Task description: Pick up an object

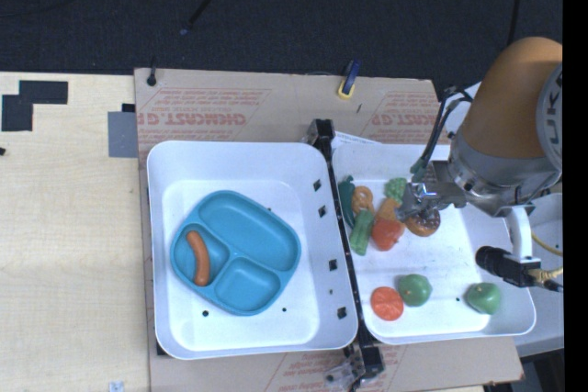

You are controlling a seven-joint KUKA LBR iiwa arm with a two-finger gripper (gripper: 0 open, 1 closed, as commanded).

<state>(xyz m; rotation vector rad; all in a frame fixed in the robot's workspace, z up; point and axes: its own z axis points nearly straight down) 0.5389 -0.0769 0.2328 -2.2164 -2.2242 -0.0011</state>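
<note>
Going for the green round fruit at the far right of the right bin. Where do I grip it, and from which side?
Grip the green fruit across its middle, coming straight down. It lies apart from the other pieces, but close to the bin's right wall, so set the fingers parallel to that wall.

2 bins sit side by side on the tabletop [55, 197]. The left bin [184, 326] holds a divided plate [248, 243] with a sausage [197, 256] in its left compartment. In the right bin [514, 326], a cluster of toy food [372, 216] lies near the left wall, and 3 pieces [413, 289] lie along the front edge.
</note>
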